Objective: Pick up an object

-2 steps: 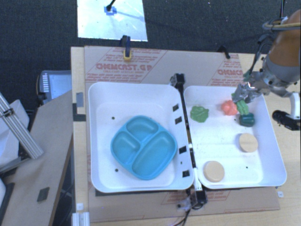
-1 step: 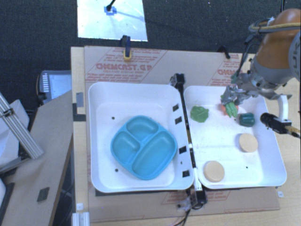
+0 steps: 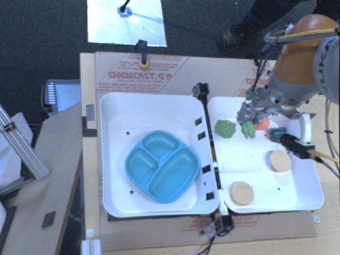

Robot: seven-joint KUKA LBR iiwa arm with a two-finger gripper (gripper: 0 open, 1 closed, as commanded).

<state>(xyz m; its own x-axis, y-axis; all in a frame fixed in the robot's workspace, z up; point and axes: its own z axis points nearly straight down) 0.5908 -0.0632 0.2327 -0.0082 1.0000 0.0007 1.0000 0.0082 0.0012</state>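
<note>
The right bin [image 3: 297, 195] holds a leafy green toy [image 3: 225, 128], a small green piece [image 3: 248, 129], a red-orange piece [image 3: 261, 124], a teal piece [image 3: 277, 134] and two tan discs [image 3: 280, 161] [image 3: 241, 193]. My gripper [image 3: 249, 114] hangs low over the back of this bin, directly above the small green piece and the red-orange piece. Its body hides part of both. I see nothing lifted off the bin floor.
The left bin [image 3: 114, 142] holds a blue divided plate [image 3: 161, 165]. A black-clipped divider [image 3: 208, 142] separates the two bins. A white and black fixture [image 3: 297, 139] with cables lies at the right bin's right side, close to the teal piece.
</note>
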